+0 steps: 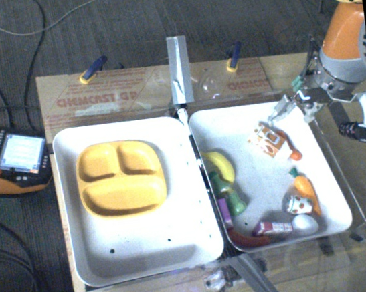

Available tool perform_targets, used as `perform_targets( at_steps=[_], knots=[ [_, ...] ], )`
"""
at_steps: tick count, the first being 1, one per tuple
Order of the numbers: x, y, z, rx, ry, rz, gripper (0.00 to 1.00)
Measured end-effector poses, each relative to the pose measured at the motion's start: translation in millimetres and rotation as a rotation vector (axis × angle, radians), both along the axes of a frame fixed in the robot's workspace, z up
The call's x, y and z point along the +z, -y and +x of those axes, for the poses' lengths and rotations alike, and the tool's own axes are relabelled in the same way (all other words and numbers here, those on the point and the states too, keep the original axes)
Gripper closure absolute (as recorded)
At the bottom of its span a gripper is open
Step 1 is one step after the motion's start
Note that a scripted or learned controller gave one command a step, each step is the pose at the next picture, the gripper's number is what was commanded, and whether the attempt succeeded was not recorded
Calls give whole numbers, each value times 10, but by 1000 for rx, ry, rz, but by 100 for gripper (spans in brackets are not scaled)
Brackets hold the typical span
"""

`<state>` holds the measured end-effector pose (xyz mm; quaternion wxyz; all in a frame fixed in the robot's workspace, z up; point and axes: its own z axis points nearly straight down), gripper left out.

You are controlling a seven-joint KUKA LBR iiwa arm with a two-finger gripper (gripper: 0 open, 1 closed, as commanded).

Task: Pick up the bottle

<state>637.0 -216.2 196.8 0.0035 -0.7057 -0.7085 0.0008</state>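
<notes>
A small green bottle (229, 195) lies in the right bin (326, 155), near its left wall, just below a yellow banana-shaped toy (219, 166) and touching a purple item (224, 209). My gripper (294, 110) hangs over the bin's upper right corner, far from the bottle, up and to the right of it. It stands open with nothing between its fingers. An orange and white packet (273, 140) lies just below and left of the gripper.
An orange carrot toy (305, 189), a white round piece (305, 223), a dark red and white tube (273, 227) and a red chili (247, 239) crowd the right bin's front. The left bin (80, 257) holds a yellow divided plate (121, 177). A metal divider post (180, 75) stands between the bins.
</notes>
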Motion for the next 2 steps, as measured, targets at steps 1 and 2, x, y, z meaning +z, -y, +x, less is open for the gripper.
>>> perform_targets(
  at_steps=[1,2],
  knots=[
    [-1050,-400,-693,116,8,-2,0],
    [-1076,-334,-723,125,17,-4,0]
  ],
)
